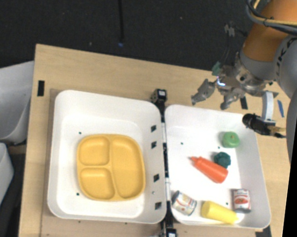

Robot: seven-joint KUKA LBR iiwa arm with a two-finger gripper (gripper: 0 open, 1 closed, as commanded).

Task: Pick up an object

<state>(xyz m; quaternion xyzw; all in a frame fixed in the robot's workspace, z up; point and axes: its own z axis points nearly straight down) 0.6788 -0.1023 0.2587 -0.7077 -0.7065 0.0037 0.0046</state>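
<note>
My gripper (214,98) hangs above the far edge of the right bin (191,123), fingers spread open and nothing between them. In that bin lie a green apple-like ball (230,139), a dark teal lump (222,159), an orange carrot (208,168), a small red-labelled can (241,199), a yellow bottle (220,212) and a white-labelled can (184,203). All of them sit well in front of the gripper, toward the near and right side of the bin.
The left bin (67,115) holds a yellow divided plate (110,166). A black clip (159,96) sits at the far end of the seam between the bins. The wooden bench (106,71) runs behind both bins.
</note>
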